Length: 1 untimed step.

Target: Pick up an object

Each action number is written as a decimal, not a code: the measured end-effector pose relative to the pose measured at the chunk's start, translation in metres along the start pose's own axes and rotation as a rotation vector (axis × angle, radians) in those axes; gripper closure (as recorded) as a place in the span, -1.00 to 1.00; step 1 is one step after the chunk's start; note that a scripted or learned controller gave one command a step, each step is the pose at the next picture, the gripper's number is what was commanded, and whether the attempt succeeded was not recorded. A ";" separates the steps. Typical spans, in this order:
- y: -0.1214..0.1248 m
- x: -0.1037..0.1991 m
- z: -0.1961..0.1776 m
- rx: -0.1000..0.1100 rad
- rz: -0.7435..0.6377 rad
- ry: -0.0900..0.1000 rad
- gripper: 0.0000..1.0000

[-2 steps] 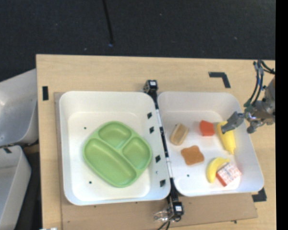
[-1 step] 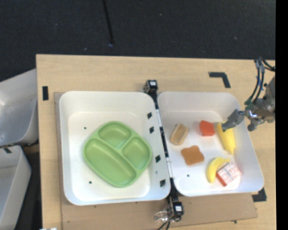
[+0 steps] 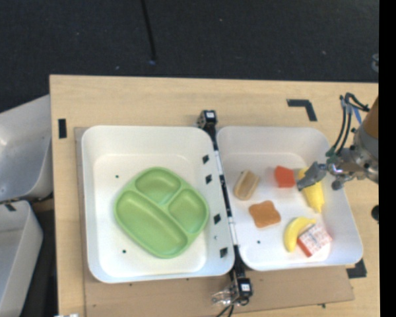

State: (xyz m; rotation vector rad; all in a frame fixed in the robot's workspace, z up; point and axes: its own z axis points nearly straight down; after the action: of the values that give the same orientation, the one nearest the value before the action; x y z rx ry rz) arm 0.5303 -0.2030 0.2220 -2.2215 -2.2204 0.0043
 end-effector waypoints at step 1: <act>0.001 -0.002 0.042 0.000 0.002 0.000 -1.00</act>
State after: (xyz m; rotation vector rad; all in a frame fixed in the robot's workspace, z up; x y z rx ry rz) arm 0.5312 -0.2053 0.1799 -2.2243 -2.2180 0.0041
